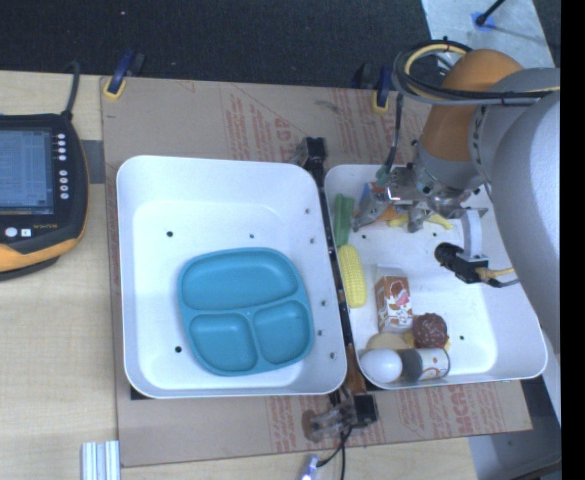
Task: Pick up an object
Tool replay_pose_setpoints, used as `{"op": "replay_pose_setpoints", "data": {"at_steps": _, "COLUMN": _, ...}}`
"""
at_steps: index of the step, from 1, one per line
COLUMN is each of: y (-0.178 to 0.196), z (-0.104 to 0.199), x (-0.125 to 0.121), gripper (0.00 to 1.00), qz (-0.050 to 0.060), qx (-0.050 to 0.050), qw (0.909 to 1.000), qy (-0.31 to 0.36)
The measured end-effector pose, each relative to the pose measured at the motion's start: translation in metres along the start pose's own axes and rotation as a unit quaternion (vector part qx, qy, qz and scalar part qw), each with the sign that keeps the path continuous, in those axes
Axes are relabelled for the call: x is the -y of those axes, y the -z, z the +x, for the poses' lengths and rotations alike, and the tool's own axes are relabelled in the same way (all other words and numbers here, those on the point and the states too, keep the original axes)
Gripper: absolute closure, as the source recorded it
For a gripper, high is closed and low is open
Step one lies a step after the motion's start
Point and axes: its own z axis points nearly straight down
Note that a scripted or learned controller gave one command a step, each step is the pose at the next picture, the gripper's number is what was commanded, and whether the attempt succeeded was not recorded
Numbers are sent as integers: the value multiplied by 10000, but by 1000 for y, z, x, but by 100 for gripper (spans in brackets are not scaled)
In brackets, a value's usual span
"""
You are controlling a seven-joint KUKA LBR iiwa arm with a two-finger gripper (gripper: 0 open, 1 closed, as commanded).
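Gripper (404, 200) low over right bin's (507, 353) far end, grip unclear, corn cob (351, 275) lying lengthwise along left wall, pointing away, perhaps a green vegetable (343, 217) beyond it

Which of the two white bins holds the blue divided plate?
The left bin holds the blue plate; the right bin holds small food items instead.

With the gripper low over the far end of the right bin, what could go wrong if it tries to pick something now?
1. The gripper sits low near the green item and the bin wall; it may strike the wall.
2. The corn cob lies along that wall, leaving little room to grasp it.
3. The white egg, brown ball and packet are crowded; one may be pushed aside.
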Motion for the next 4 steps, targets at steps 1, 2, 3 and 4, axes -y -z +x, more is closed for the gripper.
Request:
{"op": "replay_pose_setpoints", "data": {"at_steps": 1, "y": 47, "z": -28, "x": 69, "gripper": 0, "qz": -147, "qx": 6, "qw": 9999, "qy": 23}}
{"op": "replay_pose_setpoints", "data": {"at_steps": 2, "y": 2, "z": 5, "x": 143, "gripper": 0, "qz": -146, "qx": 18, "qw": 9999, "qy": 32}}
{"op": "replay_pose_setpoints", "data": {"at_steps": 3, "y": 12, "z": 5, "x": 143, "gripper": 100, "qz": -136, "qx": 19, "qw": 9999, "qy": 58}}
{"op": "replay_pose_setpoints", "data": {"at_steps": 4, "y": 99, "z": 85, "x": 126, "gripper": 100, "qz": -151, "qx": -1, "qw": 9999, "qy": 36}}
